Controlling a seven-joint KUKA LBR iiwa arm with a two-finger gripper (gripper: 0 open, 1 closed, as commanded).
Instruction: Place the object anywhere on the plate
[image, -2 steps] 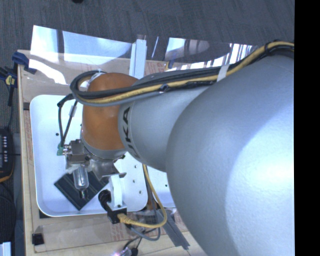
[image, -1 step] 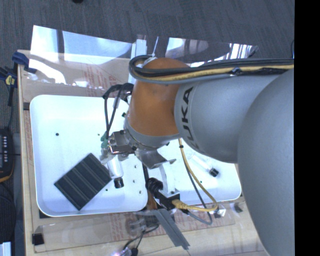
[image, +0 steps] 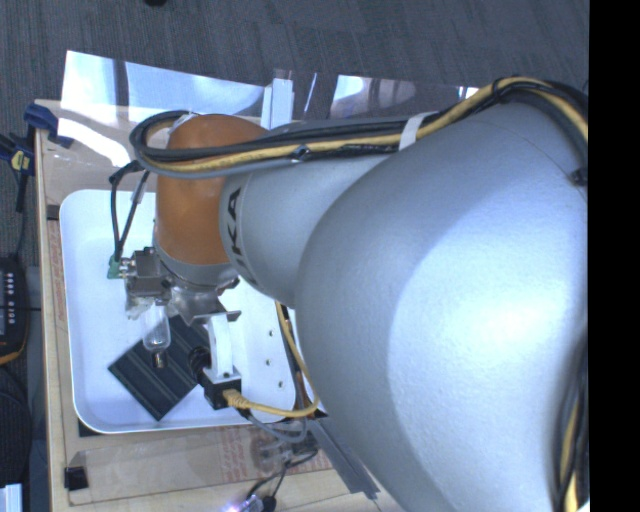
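Observation:
A dark, flat, ridged rectangular object (image: 150, 380) lies in the front left part of the left white bin (image: 85, 260). My gripper (image: 160, 345) hangs below the orange wrist band (image: 195, 200), right over the object's upper corner. From this angle I cannot tell whether it touches the object. The bulk of the arm (image: 420, 300) hides the middle and right of the bench, so whatever sits there is covered.
The left bin's rim runs close to the bench's left edge. Cables (image: 260, 405) loop from the wrist down over the bin's front right corner. A blue clamp (image: 40, 120) sits at the far left corner of the bench.

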